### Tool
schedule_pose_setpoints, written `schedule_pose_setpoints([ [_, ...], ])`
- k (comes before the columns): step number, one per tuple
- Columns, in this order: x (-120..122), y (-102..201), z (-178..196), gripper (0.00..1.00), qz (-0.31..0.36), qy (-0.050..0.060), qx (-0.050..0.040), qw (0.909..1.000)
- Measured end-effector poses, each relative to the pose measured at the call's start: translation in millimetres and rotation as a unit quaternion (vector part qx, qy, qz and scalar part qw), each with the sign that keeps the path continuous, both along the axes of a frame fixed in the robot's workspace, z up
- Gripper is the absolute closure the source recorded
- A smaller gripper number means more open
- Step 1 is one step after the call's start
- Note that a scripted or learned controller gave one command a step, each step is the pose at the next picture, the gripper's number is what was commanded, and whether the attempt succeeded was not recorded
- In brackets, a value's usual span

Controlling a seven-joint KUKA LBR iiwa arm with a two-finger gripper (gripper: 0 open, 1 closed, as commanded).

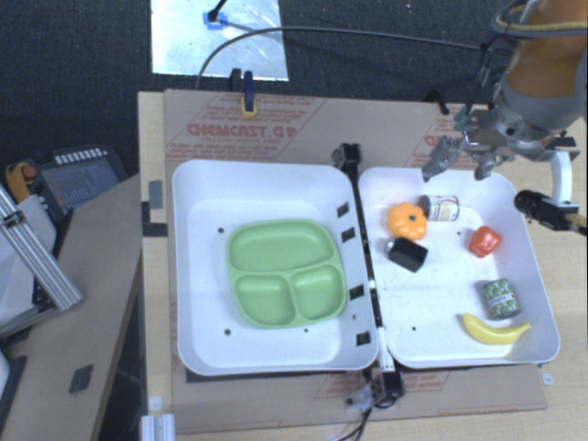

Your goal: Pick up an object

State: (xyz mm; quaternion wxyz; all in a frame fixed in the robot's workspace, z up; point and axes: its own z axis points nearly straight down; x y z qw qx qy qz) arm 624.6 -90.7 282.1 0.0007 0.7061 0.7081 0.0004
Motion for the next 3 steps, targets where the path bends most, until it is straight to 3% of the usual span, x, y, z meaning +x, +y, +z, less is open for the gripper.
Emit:
schedule_pose_setpoints([
  [3, 5.8, -0.8, -152.4, 0.0, 0.0, 0.002, 0.0005, 1.0],
])
